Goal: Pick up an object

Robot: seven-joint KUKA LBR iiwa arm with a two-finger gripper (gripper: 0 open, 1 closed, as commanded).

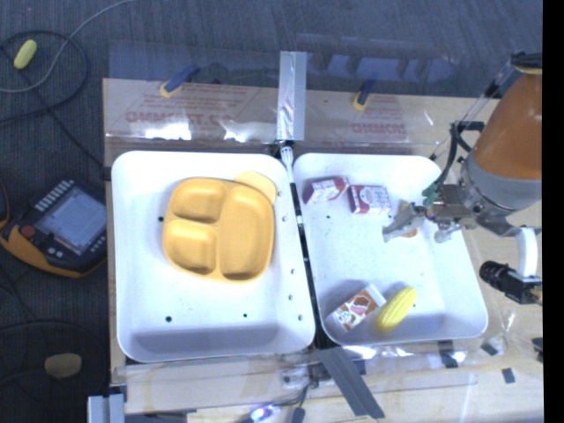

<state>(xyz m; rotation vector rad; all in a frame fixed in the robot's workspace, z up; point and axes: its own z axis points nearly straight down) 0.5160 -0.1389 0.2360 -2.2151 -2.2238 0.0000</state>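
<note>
Jaws (pixel 401 223): low in the right bin (pixel 458 324), open or closed I cannot tell.
Objects: corn (pixel 397 307) and small carton (pixel 356 308) near front wall, two packets (pixel 348 194) at back.
Progress: nothing lifted yet; the whole pick remains.

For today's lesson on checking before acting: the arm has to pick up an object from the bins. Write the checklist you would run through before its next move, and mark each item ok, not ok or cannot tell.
1. Objects within the right white bin: ok; a yellow corn cob toy, a red and white carton and two small red and white packets lie there.
2. Gripper over that bin: ok.
3. Gripper holding nothing: ok; nothing shows between its fingers.
4. Fingers open enough: cannot tell.
5. Targets apart: not ok; corn cob and carton lie almost touching.
6. Yellow divided plastic tray out of the way: ok; it sits in the left bin.
</note>
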